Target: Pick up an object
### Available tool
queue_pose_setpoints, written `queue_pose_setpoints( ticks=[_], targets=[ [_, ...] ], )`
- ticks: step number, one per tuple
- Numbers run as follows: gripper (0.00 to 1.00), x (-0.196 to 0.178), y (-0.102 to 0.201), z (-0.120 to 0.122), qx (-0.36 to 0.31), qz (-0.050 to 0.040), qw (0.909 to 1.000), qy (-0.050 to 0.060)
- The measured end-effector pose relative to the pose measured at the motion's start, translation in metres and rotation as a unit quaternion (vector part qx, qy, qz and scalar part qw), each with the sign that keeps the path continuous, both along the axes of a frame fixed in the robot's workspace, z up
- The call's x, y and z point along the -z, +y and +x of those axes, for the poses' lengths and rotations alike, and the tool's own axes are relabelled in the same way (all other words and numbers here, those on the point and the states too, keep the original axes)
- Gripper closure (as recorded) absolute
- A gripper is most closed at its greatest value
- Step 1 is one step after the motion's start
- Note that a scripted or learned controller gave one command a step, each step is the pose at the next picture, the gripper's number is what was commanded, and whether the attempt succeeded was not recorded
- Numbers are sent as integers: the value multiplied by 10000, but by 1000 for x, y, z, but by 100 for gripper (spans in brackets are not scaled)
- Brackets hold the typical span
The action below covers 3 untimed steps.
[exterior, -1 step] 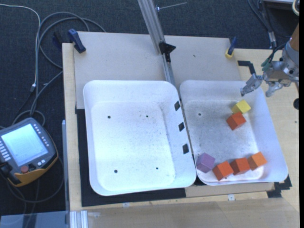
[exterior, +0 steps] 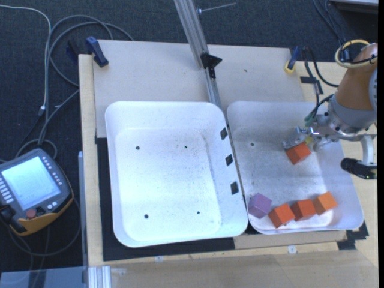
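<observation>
Counting the blocks, you have four orange ones and one purple, all in the right bin (exterior: 240, 119). Three orange blocks (exterior: 303, 209) sit in a row along the near rim, with the purple block (exterior: 260, 205) just beside their left end. The fourth orange block (exterior: 298, 153) sits between the fingers of the gripper (exterior: 300, 144), which close on it, over the bin's middle. The left bin (exterior: 120, 116) lies alongside.

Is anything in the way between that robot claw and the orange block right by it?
Nothing visible stands between them. The gripper is right at the orange block in the right bin. The purple block and three other orange blocks lie apart, along the bin's near edge.
</observation>
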State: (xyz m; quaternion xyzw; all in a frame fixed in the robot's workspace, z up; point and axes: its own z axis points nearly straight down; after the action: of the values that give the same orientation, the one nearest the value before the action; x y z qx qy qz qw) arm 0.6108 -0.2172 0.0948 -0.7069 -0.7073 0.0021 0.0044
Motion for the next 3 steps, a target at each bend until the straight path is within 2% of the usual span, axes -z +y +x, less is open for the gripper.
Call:
queue_pose_setpoints(
  ticks=[1,2,3],
  targets=[
    [0,-5,57,-28,-17,6,10000,-23],
    [100,-16,55,-27,-3,-5,10000,-49],
    [100,-139,158,-46,-41,-3,10000,-89]
  ],
)
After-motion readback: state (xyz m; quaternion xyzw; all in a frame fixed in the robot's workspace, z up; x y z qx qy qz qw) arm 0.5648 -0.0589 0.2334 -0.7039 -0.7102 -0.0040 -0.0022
